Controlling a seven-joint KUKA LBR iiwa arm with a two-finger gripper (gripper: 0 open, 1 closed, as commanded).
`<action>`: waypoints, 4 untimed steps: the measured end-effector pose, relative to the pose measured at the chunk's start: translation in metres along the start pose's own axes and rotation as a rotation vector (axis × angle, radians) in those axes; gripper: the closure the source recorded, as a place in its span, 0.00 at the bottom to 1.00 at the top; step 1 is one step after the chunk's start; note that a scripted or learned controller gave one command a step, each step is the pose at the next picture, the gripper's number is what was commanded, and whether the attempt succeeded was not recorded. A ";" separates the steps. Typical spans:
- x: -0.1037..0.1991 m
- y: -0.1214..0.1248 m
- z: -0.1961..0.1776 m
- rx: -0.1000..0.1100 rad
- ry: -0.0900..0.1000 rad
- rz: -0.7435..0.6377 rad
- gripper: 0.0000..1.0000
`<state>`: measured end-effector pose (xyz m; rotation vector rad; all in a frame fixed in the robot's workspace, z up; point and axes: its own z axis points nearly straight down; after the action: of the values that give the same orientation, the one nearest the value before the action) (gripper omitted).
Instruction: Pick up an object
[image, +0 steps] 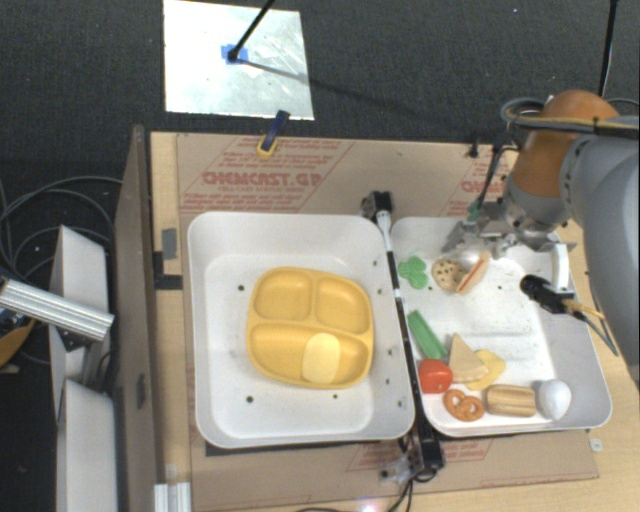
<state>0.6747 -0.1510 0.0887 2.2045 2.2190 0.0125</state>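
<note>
My claw (478, 248) low in right bin (585, 345), at hot dog (471, 273) by cookie (445, 272). Claw state: cannot tell. No object lifted; grasp and lift remain, I judge.

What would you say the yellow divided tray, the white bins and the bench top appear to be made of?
Yellow divided tray: likely moulded plastic, with smooth rounded compartments and a soft sheen.
White bins: probably plastic too, with glossy, rounded rims, though coated metal cannot be ruled out.
Bench top: seemingly cardboard, matte brown with red printed lettering.
</note>
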 end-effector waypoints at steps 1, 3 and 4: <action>0.002 -0.003 -0.010 0.005 0.003 -0.001 1.00; -0.012 -0.084 0.007 0.015 0.005 0.001 1.00; 0.002 -0.119 -0.027 0.016 0.005 0.006 1.00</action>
<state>0.5552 -0.1493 0.1136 2.2215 2.2229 -0.0003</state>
